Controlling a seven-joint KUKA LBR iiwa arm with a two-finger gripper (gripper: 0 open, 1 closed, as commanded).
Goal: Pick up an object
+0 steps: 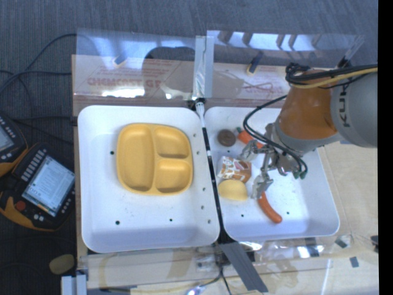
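Two white bins are sitting side by side; I am hovering my gripper (pixel 265 176) in the right bin (pixel 313 217), fingers parted and gripping nothing, just beside the sausage (pixel 270 209). Pickup is not yet done.

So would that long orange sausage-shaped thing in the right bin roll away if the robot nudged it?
Probably. The long orange sausage-shaped thing looks rounded and smooth, so it may roll sideways or slip. It seems small and probably light. The right white bin has raised walls that would likely stop it.
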